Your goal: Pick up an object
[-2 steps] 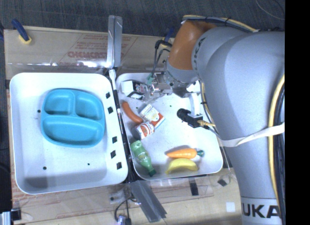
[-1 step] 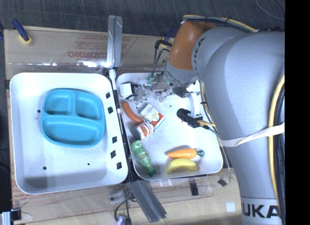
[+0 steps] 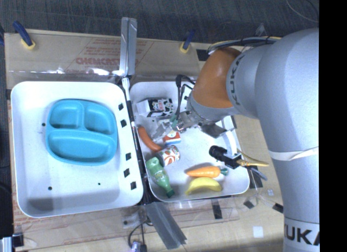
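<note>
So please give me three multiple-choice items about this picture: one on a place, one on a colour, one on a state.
1. Where does the blue divided plastic tray lie?
A. left white bin
B. right white bin
C. on the bench

2. What colour is the curved toy banana?
A. green
B. yellow
C. red

3. How is the green plastic bottle?
A. upright
B. on its side
C. on the tray

Key: 1 A, the tray rests inside the left bin; 2 B, it is plainly yellow, beside the orange carrot; 3 B, its full length shows on the bin floor.
</note>
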Controlling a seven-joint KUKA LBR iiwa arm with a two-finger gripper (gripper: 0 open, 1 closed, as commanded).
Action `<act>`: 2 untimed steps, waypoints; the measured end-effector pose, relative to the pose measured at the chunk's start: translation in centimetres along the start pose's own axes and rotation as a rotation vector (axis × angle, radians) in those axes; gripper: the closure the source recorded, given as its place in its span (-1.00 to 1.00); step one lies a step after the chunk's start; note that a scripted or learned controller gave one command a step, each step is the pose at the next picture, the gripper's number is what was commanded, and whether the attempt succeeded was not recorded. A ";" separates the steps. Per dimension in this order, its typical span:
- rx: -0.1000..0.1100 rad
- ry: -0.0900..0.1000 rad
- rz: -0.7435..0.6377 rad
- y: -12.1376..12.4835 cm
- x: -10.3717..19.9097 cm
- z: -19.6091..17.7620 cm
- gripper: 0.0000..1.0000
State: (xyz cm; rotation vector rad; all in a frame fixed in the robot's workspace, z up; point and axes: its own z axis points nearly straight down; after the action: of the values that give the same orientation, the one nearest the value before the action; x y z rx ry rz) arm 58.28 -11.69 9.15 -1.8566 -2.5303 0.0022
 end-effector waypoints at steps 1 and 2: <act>0.001 0.000 -0.004 0.0 0.0 -1.0 1.00; 0.002 0.001 0.321 -4.5 -1.8 -3.3 1.00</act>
State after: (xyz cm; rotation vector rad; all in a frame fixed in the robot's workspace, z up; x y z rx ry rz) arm 54.52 -14.74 12.51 -2.2356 -2.2000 0.0046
